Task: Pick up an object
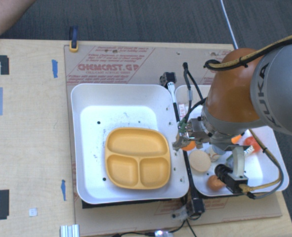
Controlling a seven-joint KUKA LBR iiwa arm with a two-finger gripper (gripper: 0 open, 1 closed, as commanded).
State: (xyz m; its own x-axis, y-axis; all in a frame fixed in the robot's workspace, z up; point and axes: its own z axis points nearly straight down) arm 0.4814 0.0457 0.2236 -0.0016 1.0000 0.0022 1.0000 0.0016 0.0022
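Reaching in from the right of the frame and hovering low over the right bin (pixel 279 179): the arm (pixel 244 93), masking the gripper (pixel 216 147), so no telling whether open or closed. Sitting in the left bin (pixel 86 132), centre frame: a yellow divided plate (pixel 137 157). Lying in the right bin, just below the wrist: a beige egg-shaped object (pixel 201 161), and lower, a small brown one (pixel 215 183). Judging from this: nothing lifted yet; grasping and raising probably remaining.

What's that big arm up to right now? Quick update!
Gripper low in right white bin, fingers unreadable. Nothing seen held. Pale round egg-like object and small brown one beside it. Yellow divided tray in left bin.
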